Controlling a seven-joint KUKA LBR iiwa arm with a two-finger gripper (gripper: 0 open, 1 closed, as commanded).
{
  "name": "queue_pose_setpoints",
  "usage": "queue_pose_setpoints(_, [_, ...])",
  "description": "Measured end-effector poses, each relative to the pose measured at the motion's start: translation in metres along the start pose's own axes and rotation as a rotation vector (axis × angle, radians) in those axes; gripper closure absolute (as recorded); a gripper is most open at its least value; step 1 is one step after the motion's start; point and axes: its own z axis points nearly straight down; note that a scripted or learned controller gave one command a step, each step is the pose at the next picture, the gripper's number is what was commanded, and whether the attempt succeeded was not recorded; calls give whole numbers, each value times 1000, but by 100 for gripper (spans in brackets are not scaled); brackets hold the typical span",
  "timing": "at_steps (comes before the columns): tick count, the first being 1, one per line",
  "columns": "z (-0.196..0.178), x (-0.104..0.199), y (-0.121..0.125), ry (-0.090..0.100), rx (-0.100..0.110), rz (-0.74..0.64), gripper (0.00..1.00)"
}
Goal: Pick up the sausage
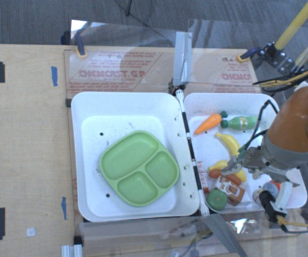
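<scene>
**Hovering Over the Sausage**

Lying in the right bin (298, 194), orange-red sausage (216, 172) just left of gripper (233, 167), beside banana (228, 142); finger state impossible to tell. Farther off: carrot (208, 123), green bottle (238, 122). Nearer: ketchup packet (231, 188), green round toy (216, 198). Left bin (84, 143): green divided plate (138, 167).

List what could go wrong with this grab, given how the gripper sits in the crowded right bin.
1. The gripper hangs over a tight cluster: the sausage, a banana and a red packet lie close together, so the fingers could catch the wrong item.
2. The green round toy sits just below; a push could shove things toward the right bin wall.
</scene>
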Motion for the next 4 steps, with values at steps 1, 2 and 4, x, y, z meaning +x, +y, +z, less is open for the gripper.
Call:
queue_pose_setpoints(1, [30, 14, 3, 5, -16, 482, 0])
queue_pose_setpoints(2, [-64, 57, 2, 0, 0, 257, 0])
queue_pose_setpoints(4, [27, 23, 3, 13, -16, 774, 0])
